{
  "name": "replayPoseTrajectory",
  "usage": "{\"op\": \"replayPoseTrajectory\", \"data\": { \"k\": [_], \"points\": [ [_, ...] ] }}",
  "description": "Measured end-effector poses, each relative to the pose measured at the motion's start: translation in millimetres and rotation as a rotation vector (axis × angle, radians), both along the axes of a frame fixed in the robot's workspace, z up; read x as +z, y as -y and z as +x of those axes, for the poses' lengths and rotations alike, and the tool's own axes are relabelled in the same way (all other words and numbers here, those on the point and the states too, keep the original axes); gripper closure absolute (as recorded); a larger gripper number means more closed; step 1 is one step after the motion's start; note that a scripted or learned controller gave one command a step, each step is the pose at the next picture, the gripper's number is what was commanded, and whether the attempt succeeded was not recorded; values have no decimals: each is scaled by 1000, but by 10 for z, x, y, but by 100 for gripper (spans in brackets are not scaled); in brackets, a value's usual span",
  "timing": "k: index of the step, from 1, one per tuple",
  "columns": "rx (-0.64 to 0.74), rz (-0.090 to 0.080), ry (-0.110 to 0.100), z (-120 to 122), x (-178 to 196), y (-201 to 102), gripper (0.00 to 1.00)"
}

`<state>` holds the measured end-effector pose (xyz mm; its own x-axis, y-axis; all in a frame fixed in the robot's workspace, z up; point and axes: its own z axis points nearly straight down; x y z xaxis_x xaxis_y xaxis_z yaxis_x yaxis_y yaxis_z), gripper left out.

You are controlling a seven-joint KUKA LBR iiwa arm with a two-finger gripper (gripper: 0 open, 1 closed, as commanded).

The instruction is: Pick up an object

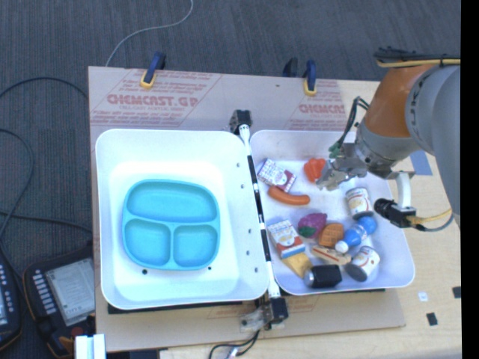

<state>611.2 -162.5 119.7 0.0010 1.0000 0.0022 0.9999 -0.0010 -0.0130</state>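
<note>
arm [419, 111]: grey with orange band, comes in from the right, wrist above the upper part of the right bin
gripper [329, 176]: low over the right bin's upper middle, tips pointing left-down, just right of the orange-red toy; claw opening can't be judged from this angle, nothing seen between the tips
right bin [404, 275]: white, shallow, holds all the loose items
orange-red toy [314, 168]: upper middle of the right bin, touching or nearly touching the gripper tips, can't tell which
small carton [274, 174]: white and red, upper left of the right bin, left of the orange-red toy
hot dog [289, 197]: lies just below the small carton, roughly level across
purple item [312, 222]: centre of the right bin, below the hot dog
second carton [284, 235]: left of the purple item, near the divider
yellow wedge [296, 263]: below the second carton
black item [325, 277]: at the bin's bottom edge, beside the yellow wedge
can [357, 200]: white with a label, right of centre, below the gripper
blue bottle [358, 230]: below the can, tilted
2nd can [364, 262]: lower right corner area, lying on its side
left bin [112, 163]: white, holds 1 item
blue tray [171, 224]: 3 compartments, sits flat in the middle of the left bin
bench [172, 99]: brown board, 2 clamps on the far edge
</note>
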Motion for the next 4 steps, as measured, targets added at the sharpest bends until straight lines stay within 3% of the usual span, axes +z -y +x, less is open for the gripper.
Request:
{"op": "replayPoseTrajectory", "data": {
  "k": [1,2,3,4],
  "points": [
    [0,0,0,-1,-1,0,0],
    [-1,-9,21,-356,-327,-327,0],
    [-1,-7,20,-347,-248,-332,100],
    [-1,-6,19,-349,-250,-333,0]
  ]
}}
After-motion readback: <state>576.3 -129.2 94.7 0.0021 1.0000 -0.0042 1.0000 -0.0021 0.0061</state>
